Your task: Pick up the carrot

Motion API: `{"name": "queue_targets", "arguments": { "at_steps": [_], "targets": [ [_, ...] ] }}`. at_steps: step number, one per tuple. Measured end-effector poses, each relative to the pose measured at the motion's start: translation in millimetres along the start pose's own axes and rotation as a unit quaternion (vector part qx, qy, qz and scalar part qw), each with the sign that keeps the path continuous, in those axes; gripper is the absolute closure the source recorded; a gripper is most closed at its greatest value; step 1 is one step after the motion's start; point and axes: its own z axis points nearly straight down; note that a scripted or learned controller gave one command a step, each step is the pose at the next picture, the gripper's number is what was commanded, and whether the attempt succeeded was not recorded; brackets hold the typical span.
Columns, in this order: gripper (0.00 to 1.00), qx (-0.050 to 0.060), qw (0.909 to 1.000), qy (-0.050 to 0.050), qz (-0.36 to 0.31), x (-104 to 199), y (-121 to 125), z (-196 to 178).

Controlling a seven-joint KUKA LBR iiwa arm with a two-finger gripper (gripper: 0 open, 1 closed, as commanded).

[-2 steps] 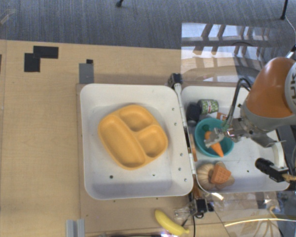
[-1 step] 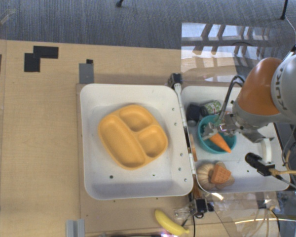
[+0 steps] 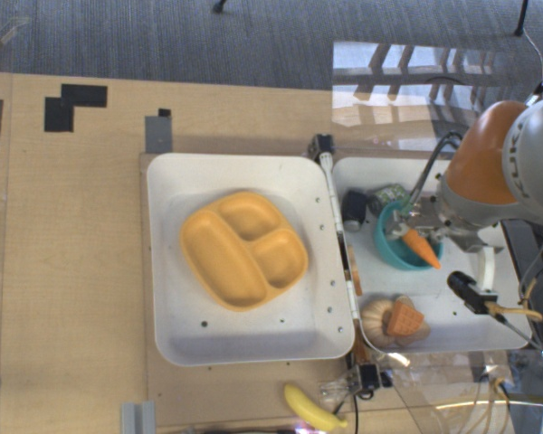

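Yellow banana curves along our surface at six o'clock. We find the tapered, smooth carrot in the glossy teal bowl — right bin, three o'clock. Whether the claw is apart we cannot tell — lift straight, clearing the rim.

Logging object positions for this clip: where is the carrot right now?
In the camera view the carrot is in the right bin, lying across the teal bowl just below the arm's wrist.
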Motion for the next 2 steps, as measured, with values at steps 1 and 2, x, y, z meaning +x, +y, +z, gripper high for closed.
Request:
{"name": "queue_targets", "arguments": {
  "at_steps": [1, 2],
  "targets": [
    [1.0, 0.002, 1.0, 0.001, -0.001, 1.5, 0.6, -7.7],
    [1.0, 0.02, 0.9886, -0.001, 0.149, 21.1, 83.2, -66.1]
  ]
}}
